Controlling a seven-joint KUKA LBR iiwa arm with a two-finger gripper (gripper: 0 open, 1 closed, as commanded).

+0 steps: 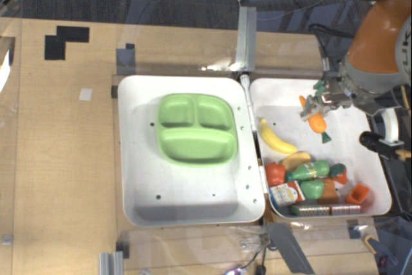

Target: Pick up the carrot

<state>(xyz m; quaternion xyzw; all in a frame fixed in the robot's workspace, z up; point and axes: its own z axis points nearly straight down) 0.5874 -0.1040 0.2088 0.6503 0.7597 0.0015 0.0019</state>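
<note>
The carrot [317, 123] is a small orange toy with a green tip pointing down and to the right. It is in the upper part of the right bin [283, 96]. My gripper [317, 110] reaches in from the right, directly over the carrot's upper end. The fingers are closed on that end, and the rest of the carrot sticks out below them. A small orange piece [302, 100] shows just left of the gripper.
A yellow banana [277, 140] lies left of the carrot. Several toy foods are piled along the right bin's front edge, among them a red tomato [275, 173], a green bottle [312, 170] and an orange cup [359, 193]. The left bin holds a green divided plate [195, 128].
</note>
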